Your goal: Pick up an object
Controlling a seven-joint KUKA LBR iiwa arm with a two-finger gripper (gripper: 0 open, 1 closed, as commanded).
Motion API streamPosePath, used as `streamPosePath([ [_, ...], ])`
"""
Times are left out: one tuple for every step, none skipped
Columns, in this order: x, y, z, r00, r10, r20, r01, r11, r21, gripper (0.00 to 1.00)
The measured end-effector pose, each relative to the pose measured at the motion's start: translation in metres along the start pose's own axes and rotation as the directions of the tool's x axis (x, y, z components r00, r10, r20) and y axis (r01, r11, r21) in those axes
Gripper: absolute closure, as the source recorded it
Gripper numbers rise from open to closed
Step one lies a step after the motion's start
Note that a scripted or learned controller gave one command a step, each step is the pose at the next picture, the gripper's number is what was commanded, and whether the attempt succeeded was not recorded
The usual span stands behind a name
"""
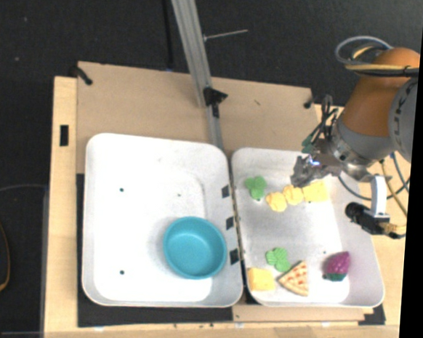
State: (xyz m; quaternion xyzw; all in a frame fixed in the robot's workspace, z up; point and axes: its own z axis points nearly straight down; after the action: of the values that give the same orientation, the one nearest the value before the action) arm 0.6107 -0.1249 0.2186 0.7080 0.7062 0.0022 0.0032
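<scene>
The tool (304, 172) hung low over the far end of the right-hand shallow white bin (352, 234), right above a small cluster of yellow toy food. From where I stood it was too dark and too small against the arm to make out how it was set, so I cannot tell that, and I saw nothing lifted clear of the bin floor.

The likeliest target was the lumpy yellow plastic piece (286, 199), lying on the bin floor just under and a little toward the near side of the tool, touching or almost touching a pale yellow block (316, 192) beside it. A small green leafy toy (256, 186) lay just to the other side, apart from it.

I judged the yellow piece to be light, hollow, stiff plastic: nothing fragile, but smooth and rounded, so apt to squirt out sideways under a pinch. Its narrow waist between the lumps looked the best place to take hold, squeezed across the short way. The neighbouring block sat close enough that one finger might land on it instead.

Near the front of the same bin lay a toy pizza slice (295, 278), a yellow wedge (261, 279), another green piece (277, 258) and a purple toy (337, 264). The left white bin (124, 172) carried a teal bowl (193, 247).
</scene>
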Motion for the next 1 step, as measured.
streamPosePath([
  [-0.0030, 0.0089, -0.0599, 1.000, -0.005, 0.001, 0.005, 1.000, 0.002, 1.00],
])
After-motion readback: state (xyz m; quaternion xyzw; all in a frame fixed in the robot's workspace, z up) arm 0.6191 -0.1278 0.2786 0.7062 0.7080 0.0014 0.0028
